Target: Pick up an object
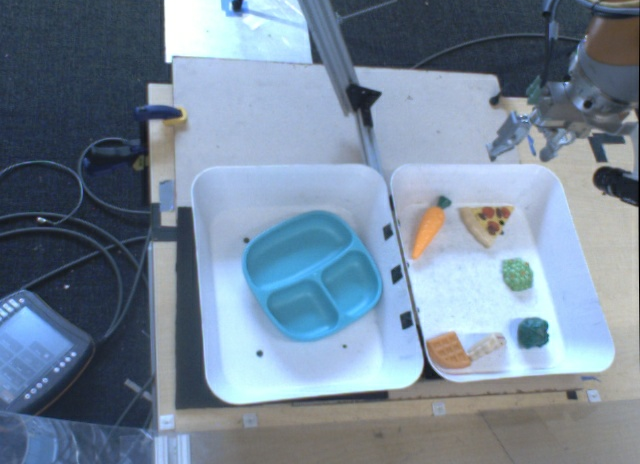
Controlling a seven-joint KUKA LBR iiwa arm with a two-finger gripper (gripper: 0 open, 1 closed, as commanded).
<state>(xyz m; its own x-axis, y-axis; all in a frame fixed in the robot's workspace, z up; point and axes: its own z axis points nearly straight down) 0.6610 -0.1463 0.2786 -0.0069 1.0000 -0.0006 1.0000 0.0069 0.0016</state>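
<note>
Right bin: carrot [428,228] and pizza slice [488,222] above; green pieces [517,274] mid; waffle [448,351] below.

The gripper [530,142] hangs above the far rim of the right bin [580,282], clear of everything in it. Carrot [428,228] and pizza [488,222] lie near that far rim, apart from each other. The bin's middle is bare; green ball [517,274], broccoli [533,332] and waffle [449,350] sit toward the near side. A slanted pole [330,42] ends beside the bins' shared wall.

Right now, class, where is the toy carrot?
The carrot lies in the right bin, at its upper left, beside the pizza slice.
</note>
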